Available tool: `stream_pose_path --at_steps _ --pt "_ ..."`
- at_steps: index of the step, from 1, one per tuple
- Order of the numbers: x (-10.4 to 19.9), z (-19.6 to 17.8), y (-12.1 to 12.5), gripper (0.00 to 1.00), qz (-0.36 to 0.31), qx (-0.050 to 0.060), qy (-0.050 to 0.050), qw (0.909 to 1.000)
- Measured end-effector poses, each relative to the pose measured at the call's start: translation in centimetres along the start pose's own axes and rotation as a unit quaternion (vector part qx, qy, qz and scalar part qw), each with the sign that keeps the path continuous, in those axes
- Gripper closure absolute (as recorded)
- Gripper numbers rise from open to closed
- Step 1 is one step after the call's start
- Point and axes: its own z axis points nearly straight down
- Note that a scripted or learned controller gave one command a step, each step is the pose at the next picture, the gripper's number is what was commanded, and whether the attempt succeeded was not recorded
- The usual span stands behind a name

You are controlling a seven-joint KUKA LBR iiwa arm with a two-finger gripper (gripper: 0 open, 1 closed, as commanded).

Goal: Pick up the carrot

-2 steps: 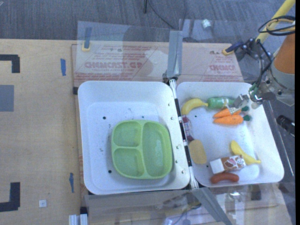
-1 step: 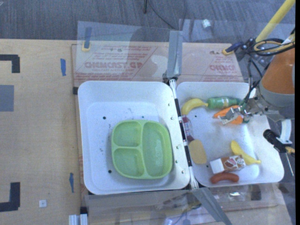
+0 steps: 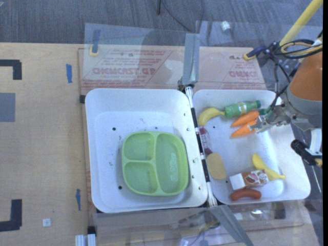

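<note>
Two orange carrots lie side by side in the far part of the right bin (image 3: 297, 188): the upper carrot (image 3: 245, 119) and the lower carrot (image 3: 240, 132), both slanting up to the right. My gripper (image 3: 262, 123) reaches in from the right and sits low at the carrots' right ends, touching or nearly touching them. The grey wrist and orange band (image 3: 307, 81) rise behind it. Both carrots rest on the bin floor.
A green bottle (image 3: 241, 108) and a yellow banana (image 3: 209, 115) lie just beyond the carrots. Nearer are a tan piece (image 3: 217, 165), a second yellow banana (image 3: 267, 169), a small box (image 3: 248, 179) and a sausage (image 3: 245, 194). The left bin (image 3: 102, 111) holds a green divided plate (image 3: 155, 163).
</note>
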Motion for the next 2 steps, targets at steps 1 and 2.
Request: stream_pose_path --at_steps 1,2 --pt "5.8 2.6 4.2 1.00 0.144 0.008 0.003 0.9895" --pt "13.1 -7.0 2.4 1.00 0.262 0.012 0.003 0.9649"
